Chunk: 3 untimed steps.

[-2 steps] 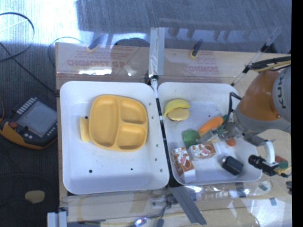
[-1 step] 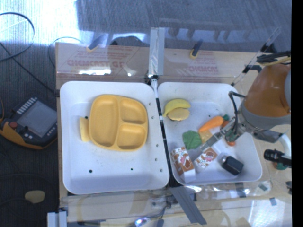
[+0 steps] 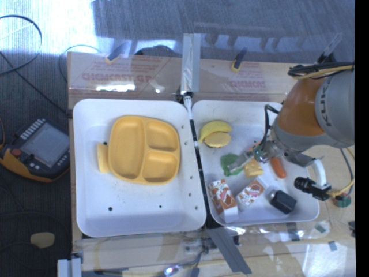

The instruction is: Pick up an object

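- Two-finger gripper (image 3: 260, 156) down in right white bin (image 3: 300, 215); jaw opening can't be made out.
- Touching or just over small yellow block (image 3: 253, 168); green plastic piece (image 3: 232, 163) just left.
- Two red-white cartons (image 3: 221, 195) below, one orange carrot-like piece (image 3: 278, 167) right.

The right bin (image 3: 202, 154) carries the loose things. A yellow banana-like piece (image 3: 214, 134) lies near its upper left corner. A green piece (image 3: 232, 163) sits toward the middle, with a small yellow block (image 3: 253, 168) just beside it on the right. An orange carrot-like stick (image 3: 278, 167) lies tilted beyond that. Along the lower edge rest two red-and-white cartons (image 3: 222, 196), the second (image 3: 250, 194) angled, and a dark block (image 3: 282, 201) near the lower right corner.
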Motion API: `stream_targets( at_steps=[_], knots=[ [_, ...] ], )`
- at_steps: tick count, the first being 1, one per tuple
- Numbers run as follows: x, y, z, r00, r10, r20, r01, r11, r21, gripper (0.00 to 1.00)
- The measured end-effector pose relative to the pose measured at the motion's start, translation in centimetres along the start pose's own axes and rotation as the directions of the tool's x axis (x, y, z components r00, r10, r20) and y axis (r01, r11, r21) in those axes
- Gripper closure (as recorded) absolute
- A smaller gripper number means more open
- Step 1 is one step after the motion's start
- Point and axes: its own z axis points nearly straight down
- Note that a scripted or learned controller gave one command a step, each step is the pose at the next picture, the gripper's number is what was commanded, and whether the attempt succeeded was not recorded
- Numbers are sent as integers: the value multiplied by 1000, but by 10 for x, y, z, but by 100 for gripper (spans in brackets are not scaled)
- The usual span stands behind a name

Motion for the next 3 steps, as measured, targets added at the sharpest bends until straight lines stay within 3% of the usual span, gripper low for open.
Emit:
stream_targets(
  at_steps=[1,2,3],
  knots=[
    [0,1,-6,1000,0,-2,0,1000,0,100],
    [61,50,-89,994,109,-2,-109,994,14,100],
    [80,23,-105,999,36,-1,-36,999,15,100]
  ],
)
